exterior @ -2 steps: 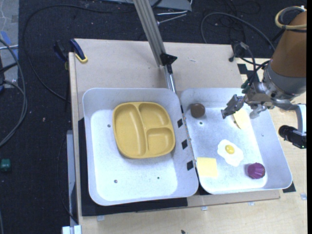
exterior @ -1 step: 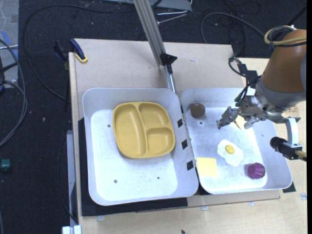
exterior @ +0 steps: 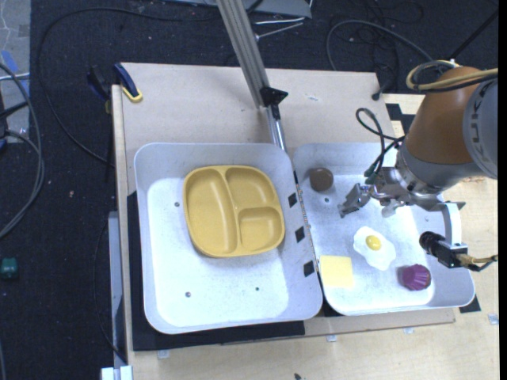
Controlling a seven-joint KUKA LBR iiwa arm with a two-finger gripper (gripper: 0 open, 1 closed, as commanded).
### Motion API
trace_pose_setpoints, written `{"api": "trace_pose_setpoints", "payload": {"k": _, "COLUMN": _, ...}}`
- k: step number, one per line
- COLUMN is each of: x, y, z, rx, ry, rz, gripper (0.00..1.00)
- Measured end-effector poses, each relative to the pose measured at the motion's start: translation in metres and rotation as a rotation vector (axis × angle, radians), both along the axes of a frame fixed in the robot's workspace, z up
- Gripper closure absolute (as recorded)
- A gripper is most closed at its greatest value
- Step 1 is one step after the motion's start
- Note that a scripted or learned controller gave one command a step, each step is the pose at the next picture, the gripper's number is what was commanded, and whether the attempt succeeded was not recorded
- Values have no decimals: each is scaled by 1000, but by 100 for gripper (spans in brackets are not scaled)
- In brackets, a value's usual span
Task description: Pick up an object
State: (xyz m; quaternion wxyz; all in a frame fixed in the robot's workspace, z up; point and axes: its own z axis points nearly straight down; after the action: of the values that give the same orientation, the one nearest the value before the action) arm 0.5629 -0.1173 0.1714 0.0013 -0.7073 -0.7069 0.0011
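Unlabelled yellow cheese slice point(exterior: 336, 271), fried egg point(exterior: 374, 246), purple toy point(exterior: 413, 276), hand point(exterior: 354, 199) above.

A pale wooden bench point(exterior: 198, 101) carries two shallow white bins set side by side, their inner edges touching near the middle. The left bin point(exterior: 158, 291) is the larger and sits slightly turned; a yellow divided plate point(exterior: 234, 210) lies in its upper middle part. The right bin point(exterior: 348, 161) holds a small brown round object point(exterior: 321, 180) near its upper left, a toy fried egg point(exterior: 374, 246) toward the centre, a yellow square slice point(exterior: 337, 271) at the lower left and a purple object point(exterior: 414, 276) at the lower right. A blue and yellow clamp point(exterior: 127, 83) grips the bench's far left corner.
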Motion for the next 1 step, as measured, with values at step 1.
{"api": "trace_pose_setpoints", "payload": {"k": 1, "x": -2, "y": 5, "z": -63, "rx": 0, "ry": 1, "rz": 0, "gripper": 0}}
